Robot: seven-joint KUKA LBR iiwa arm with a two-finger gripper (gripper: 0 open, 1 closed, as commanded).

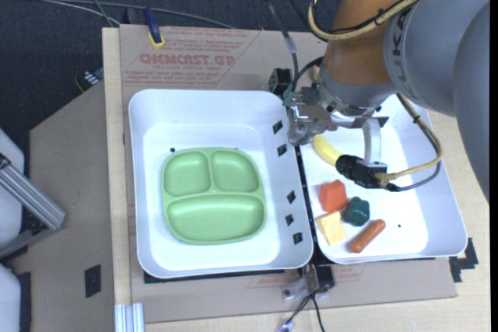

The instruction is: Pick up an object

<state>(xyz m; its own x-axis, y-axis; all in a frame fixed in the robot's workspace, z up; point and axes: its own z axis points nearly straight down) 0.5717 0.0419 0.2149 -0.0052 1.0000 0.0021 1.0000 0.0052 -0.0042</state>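
My gripper [300, 128] hangs low over the far left corner of the right bin [436, 218], close to the wall between the two bins. Just to its right lies a yellow banana-shaped piece [324, 148], partly covered by the wrist. Nearer the front of that bin are a red-orange block [333, 196], a teal lump [357, 211], a pale yellow wedge [331, 228] and an orange-brown sausage [367, 236]. None of them shows between the fingers.
A green divided plate [212, 194] lies in the left bin [146, 167]. The arm's bulk covers the back of the right bin. Cardboard lies under both bins, and cables run behind them.
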